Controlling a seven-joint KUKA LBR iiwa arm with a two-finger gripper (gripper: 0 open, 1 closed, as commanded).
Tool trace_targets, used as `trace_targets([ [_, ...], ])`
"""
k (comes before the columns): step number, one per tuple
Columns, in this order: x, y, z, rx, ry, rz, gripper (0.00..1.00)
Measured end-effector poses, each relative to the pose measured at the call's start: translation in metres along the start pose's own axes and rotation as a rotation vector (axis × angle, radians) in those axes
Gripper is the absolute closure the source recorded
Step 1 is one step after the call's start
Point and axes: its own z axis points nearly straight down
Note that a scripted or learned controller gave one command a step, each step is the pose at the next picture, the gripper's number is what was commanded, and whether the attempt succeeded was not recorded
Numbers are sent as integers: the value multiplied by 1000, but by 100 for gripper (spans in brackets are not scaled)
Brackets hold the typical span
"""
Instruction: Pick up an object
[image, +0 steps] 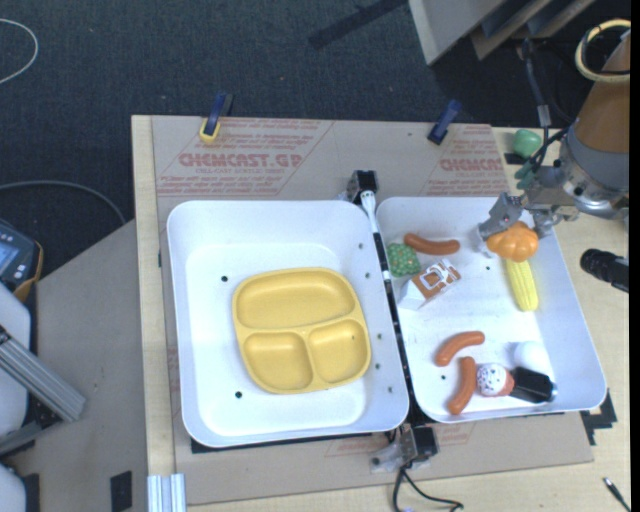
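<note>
Orange round plastic fruit (516, 242) sits under your gripper (508, 226) in the right white bin (572, 290); finger opening unclear.

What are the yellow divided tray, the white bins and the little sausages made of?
The yellow tray looks like moulded plastic with a matte finish: rounded compartments, even colour. The white bins seem thin formed plastic, slightly glossy, with soft rounded rims. The sausages are probably toy plastic or rubber: their uniform orange-red surface shows a faint sheen. Touch alone would settle it.

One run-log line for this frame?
pincer: over right bin far corner | orange toy: at pincer, grasp unclear | yellow tray: left bin
</note>
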Motion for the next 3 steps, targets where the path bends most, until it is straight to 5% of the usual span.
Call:
trace_targets([
  [3, 89, -114, -6, 1, 1, 1, 100],
])
